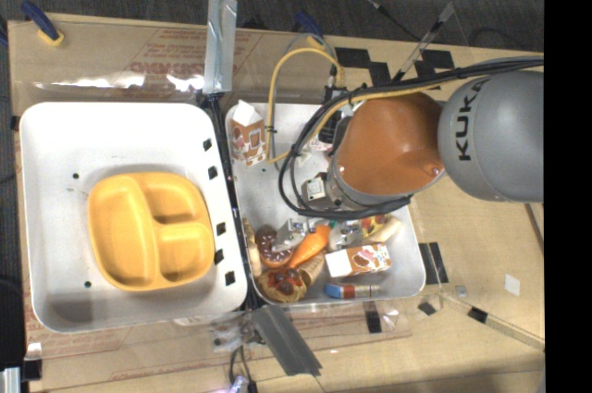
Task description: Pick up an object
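Several small things crowd the right bin's (pixel 398 276) six-o'clock edge: an orange carrot (pixel 309 247) with its long axis running from seven to one o'clock, a brown doughnut (pixel 269 243) touching it at nine o'clock, a small carton (pixel 359 261) just beside it at three o'clock, and a marker (pixel 350 291) lying level along the rim. A milk carton (pixel 247 133) stands apart at eleven o'clock. Directly above the pile hangs the arm's wrist (pixel 384 151), hiding its tool. The left bin (pixel 55 132) holds a yellow divided tray (pixel 150 229). Both bins rest on the desk (pixel 481 354).
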{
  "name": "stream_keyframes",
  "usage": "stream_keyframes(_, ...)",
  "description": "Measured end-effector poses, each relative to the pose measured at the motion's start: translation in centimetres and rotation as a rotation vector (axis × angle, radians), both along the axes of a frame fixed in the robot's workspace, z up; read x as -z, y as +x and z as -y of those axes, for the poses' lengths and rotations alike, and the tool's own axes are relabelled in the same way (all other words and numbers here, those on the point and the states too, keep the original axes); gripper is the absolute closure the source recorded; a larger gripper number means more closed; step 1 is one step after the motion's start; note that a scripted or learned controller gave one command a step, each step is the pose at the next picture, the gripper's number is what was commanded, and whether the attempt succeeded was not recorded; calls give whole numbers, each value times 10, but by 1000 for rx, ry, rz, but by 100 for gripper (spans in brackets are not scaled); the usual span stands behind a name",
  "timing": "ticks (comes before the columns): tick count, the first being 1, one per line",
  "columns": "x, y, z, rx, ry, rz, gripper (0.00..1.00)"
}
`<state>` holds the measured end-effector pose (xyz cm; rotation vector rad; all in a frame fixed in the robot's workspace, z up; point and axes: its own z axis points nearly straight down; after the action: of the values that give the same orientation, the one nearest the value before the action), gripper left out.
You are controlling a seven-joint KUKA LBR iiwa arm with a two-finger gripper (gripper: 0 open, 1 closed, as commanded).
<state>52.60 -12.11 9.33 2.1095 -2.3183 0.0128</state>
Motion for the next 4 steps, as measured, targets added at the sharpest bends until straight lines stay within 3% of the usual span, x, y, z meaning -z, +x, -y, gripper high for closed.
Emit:
stream_keyframes(1, -5, -38, 71, -167, 13, 33, 0)
stream_keyframes(2, -4, -41, -3, -270, 1, 21, 0)
stream_keyframes(3, -95, 33, 6, -285, 10, 5, 0)
stream_keyframes(4, -14, 32, -20, -194, 5, 5, 0)
